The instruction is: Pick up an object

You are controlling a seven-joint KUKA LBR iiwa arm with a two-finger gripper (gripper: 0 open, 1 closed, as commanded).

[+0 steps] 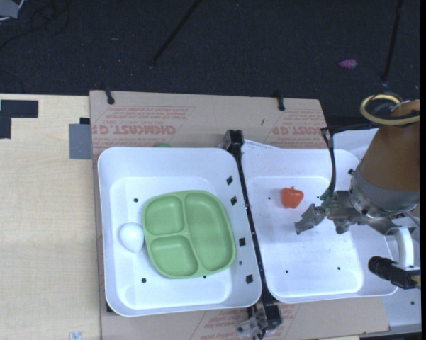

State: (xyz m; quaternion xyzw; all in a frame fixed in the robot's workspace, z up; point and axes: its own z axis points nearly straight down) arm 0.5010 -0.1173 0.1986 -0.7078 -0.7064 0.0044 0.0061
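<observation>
A small red-orange object (292, 197) with a green stem, like a toy pepper or strawberry, lies in the right bin (305, 285) toward its back. My gripper (306, 223) hangs over the right bin's middle, a little to the right of and nearer than the red object, apart from it. Nothing shows between its fingers. In the left bin (127, 163) lies a green three-compartment plate (188, 234), and a white egg-like ball (132, 236) rests against the plate's left edge.
The grey arm with its orange band (390, 161) covers the right bin's right side. Cardboard (198, 119) lies under both bins. A black divider with clips (244, 218) runs between the bins. The wooden bench top (35, 225) stretches to the left.
</observation>
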